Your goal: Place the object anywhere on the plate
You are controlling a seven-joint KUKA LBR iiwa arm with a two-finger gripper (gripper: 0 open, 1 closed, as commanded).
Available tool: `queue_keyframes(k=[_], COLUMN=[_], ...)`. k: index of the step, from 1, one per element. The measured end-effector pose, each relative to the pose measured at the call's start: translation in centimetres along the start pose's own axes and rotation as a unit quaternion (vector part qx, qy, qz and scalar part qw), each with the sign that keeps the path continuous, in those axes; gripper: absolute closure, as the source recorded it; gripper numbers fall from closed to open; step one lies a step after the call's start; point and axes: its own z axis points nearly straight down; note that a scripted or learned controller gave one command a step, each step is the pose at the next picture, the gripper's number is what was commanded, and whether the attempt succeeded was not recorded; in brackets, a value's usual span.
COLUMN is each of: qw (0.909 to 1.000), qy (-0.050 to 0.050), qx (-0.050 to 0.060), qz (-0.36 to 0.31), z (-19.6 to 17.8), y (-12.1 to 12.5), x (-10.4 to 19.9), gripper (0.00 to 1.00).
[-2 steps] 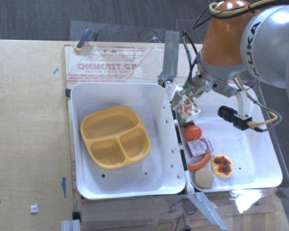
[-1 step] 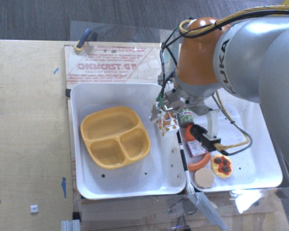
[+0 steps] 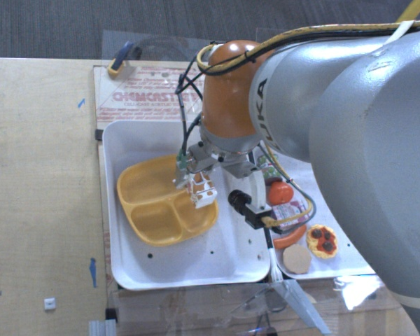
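Note:
A yellow divided plate (image 3: 154,201) lies in the left white bin (image 3: 196,268). My gripper (image 3: 198,187) hangs over the plate's right edge, reaching down from the orange wrist band. A small white and orange object (image 3: 202,190) shows at its tip, just above the plate's right compartment. Whether that object sits between the fingers or belongs to the gripper is unclear. The arm's body hides much of the right bin.
The right bin (image 3: 336,268) holds toy food: a red tomato-like piece (image 3: 280,192), a sausage (image 3: 288,236), a round tan cookie (image 3: 297,259) and a small pizza slice (image 3: 323,241). A black part with cables (image 3: 243,207) hangs beside the divider. A printed sheet (image 3: 143,96) lies behind the bins.

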Motion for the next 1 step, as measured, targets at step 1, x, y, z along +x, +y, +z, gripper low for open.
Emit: queue_keyframes(k=[1], qw=[1.0], qy=[0.0], qx=[0.0], qz=[0.0], z=[-0.04], y=[0.02], x=[-0.02], gripper=[0.0])
